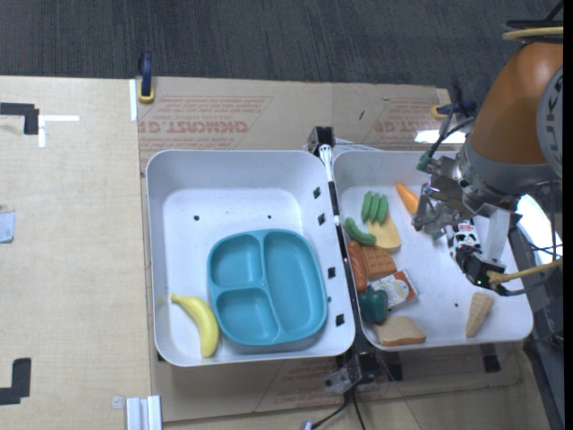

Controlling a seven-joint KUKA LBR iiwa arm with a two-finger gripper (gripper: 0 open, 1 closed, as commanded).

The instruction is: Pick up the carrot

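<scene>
Camera view
Arm: reaches in from the right, its orange band over the right bin's (501,325) far right corner.
Gripper (436,211): hangs over the right bin's upper half, just right of the carrot (407,196).
Fingers: dark metal parts crowd the tip; I cannot tell whether they are apart or together, and nothing shows between them.
Carrot: small orange piece lying on the right bin's floor near the far wall, tilted, its right end close by the gripper; whether they touch I cannot tell.
Right bin, other things: two green pods (375,207) left of the carrot; a yellow slice (388,234) below them; a dark green pickle (360,232) at the slice's left edge; an orange waffle-like block (371,263) below that; a small packet (395,288); a dark green pepper (373,305); a bread slice (399,331) at the near wall; a tan wedge (479,313) at the near right.
Left bin (233,173): a blue divided tray (267,287) with three compartments; a banana (200,322) just left of it, at the near left corner.
Surface (67,240): pale wood, with cardboard under both bins.
</scene>
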